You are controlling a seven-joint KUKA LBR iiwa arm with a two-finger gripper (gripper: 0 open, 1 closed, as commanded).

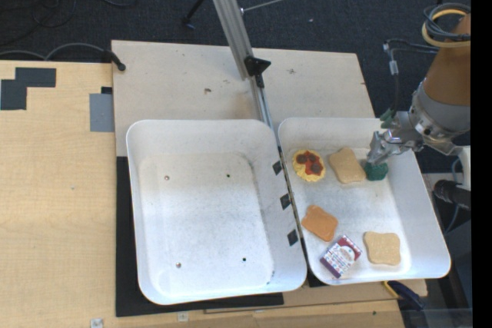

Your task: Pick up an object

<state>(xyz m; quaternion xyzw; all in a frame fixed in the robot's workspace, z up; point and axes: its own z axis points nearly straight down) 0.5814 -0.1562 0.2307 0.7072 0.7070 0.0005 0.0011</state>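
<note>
Tool [377,157] touches a green object [376,171]; its grip state can't be told.

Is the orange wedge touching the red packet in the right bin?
Apart. The camera view shows bare white bin floor between the orange wedge and the red packet, which lies below and to the wedge's right.

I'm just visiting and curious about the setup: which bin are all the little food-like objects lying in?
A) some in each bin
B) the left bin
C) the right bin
C: the tart, the bread slices and, the orange piece and the red packet all lie in the right bin, where the gripper reaches too.
</note>
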